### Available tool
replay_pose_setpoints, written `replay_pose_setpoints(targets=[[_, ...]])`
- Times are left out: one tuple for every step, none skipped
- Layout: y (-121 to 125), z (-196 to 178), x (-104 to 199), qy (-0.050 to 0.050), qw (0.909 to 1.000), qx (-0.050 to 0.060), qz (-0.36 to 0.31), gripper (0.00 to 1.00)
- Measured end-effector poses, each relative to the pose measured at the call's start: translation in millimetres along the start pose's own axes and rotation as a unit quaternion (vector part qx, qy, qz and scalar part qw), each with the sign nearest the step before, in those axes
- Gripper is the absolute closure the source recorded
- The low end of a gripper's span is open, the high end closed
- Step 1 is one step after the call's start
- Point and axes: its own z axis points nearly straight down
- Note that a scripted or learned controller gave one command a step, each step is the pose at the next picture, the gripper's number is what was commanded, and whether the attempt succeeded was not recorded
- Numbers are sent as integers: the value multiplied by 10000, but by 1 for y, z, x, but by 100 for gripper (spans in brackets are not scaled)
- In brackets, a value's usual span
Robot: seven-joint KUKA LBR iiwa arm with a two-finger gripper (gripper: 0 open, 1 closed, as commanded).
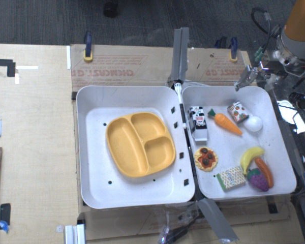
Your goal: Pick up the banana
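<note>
1. My gripper [245, 79] hangs at the far right corner of the right bin [279, 131], just over its rim. The fingers are small and dark against the clutter there, and I cannot tell whether they are parted or closed. Nothing shows between them.

2. Behind them my wrist climbs toward the upper right, with the orange band [298, 14] at the edge of the view.

3. The banana [250, 158] lies well apart from me, on the floor of the same bin, toward its near right part. From my fingers it lies toward the near edge of the bench and barely to the side, so I judge the coming move to be mostly a straight pull toward the near rim, then a descent.

4. Its long axis runs on a slant, from the upper right tip down to the lower left, with a gentle curve. I judge my fingers should close across that slant, not along it.

5. The neighbours are close. A red sausage-like piece [265, 171] lies just beside the banana's right side, and purple grapes [257, 180] sit just below it. A small patterned box [231, 178] lies near its lower end. The left flank looks freer.

6. Farther off, a carrot [226, 123] and a white egg [253, 123] lie between me and the banana, and I would pass above them.

7. The left bin [91, 136] holds a yellow divided plate [140, 144].
</note>
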Motion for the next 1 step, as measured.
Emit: replay_pose_setpoints(targets=[[-52,99,-39,3,9886,-4,-1507,0]])
